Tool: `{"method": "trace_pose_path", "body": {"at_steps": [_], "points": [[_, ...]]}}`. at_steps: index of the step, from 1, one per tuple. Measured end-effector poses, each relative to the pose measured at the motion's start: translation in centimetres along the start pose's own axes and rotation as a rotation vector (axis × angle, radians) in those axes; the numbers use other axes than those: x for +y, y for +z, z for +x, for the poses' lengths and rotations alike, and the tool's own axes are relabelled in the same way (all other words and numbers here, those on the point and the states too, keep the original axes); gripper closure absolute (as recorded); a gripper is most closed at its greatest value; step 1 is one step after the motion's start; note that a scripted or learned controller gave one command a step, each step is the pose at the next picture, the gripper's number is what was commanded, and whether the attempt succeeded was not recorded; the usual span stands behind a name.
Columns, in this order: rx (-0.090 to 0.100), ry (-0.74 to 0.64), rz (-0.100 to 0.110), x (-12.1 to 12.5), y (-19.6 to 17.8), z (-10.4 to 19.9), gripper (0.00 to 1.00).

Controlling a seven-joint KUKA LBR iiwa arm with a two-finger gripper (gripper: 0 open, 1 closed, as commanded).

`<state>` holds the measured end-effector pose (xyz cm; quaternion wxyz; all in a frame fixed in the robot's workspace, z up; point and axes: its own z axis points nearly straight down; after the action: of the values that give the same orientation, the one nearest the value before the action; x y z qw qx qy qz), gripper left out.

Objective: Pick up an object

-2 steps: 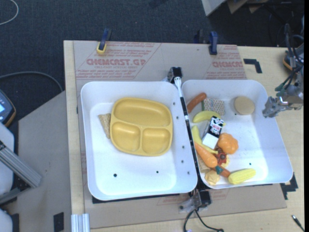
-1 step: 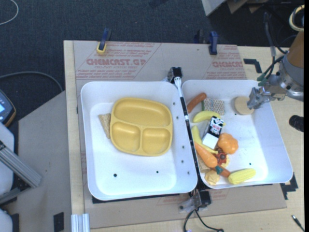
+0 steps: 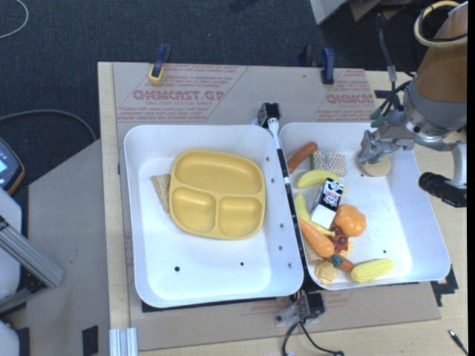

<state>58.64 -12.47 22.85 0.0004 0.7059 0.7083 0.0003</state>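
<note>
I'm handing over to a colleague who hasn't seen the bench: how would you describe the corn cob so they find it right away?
Look in the right-hand white bin, the one crowded with toy food, not the left bin holding the yellow divided tray. Go to its near edge, at the end of the food pile. The corn cob lies there on its side: yellow and bumpy, stubbier than the smooth curved bananas further up.

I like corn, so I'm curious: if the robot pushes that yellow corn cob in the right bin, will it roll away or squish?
The corn cob looks rounded and long, so a sideways push would probably make it roll. It lies near the right bin's front wall, which would likely stop it. It looks like hard toy plastic, so probably stiff and light, not squishy.
</note>
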Motion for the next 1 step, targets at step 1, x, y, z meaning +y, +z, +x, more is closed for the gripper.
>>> {"method": "trace_pose_path", "body": {"at_steps": [1], "points": [[-0.001, -0.001, -0.003, 2.66, 0.56, 5.04, 1.0]]}}
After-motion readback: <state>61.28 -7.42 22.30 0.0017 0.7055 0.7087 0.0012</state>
